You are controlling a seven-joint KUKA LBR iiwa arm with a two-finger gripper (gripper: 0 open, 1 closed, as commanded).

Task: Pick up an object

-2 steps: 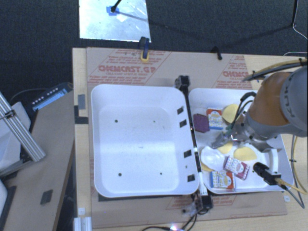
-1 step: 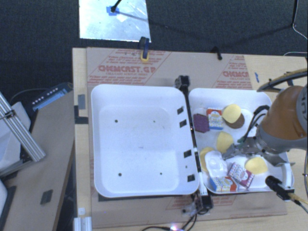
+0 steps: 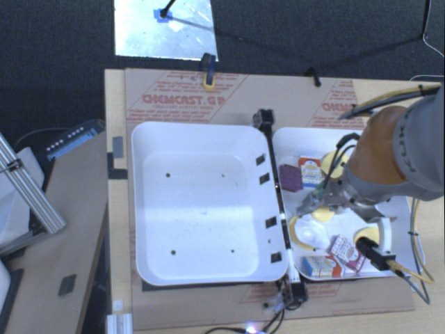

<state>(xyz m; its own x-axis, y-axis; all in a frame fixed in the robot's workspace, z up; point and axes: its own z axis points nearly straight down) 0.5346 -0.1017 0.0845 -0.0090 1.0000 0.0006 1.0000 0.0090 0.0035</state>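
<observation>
The right bin (image 3: 292, 141) holds several small items. A purple block (image 3: 290, 177) lies by its left wall, with a red and white carton (image 3: 310, 170) and a yellow piece (image 3: 329, 163) beside it. Nearer the front are a yellow and white item (image 3: 306, 232), a red patterned packet (image 3: 345, 250) and a small carton (image 3: 319, 266). My gripper (image 3: 314, 204) hangs low over the middle of this bin, just above a pale yellow item (image 3: 322, 215), below the purple block and the carton. The arm's grey and orange body hides the bin's right part.
The left bin (image 3: 201, 207) stands beside the right one, split from it by a black clipped divider (image 3: 272, 179). Both rest on a cardboard sheet (image 3: 181, 99). A metal plate (image 3: 165, 18) lies at the back and an aluminium frame (image 3: 28, 193) at the far left.
</observation>
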